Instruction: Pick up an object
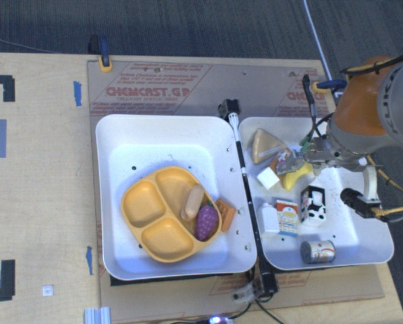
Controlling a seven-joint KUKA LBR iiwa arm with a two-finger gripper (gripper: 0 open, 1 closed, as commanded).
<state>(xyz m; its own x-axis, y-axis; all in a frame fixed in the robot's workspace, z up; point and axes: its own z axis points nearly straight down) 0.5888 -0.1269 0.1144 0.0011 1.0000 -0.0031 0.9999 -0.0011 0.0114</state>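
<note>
The arm [373, 106] is reaching in from 3 o'clock, positioning the jaws' gripper [302, 159] over the right bin [383, 245]; whether the jaws are spread or pinching cannot be told. A yellow object [297, 176] is lying directly below at 6 o'clock. The left bin [113, 181] is carrying a yellow divided tray [147, 208].

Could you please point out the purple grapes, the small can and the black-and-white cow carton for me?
purple grapes [206, 222], camera view, middle of the bunch in the yellow tray.
small can [318, 251], camera view, middle of its side.
black-and-white cow carton [314, 204], camera view, centre of its face.
</note>
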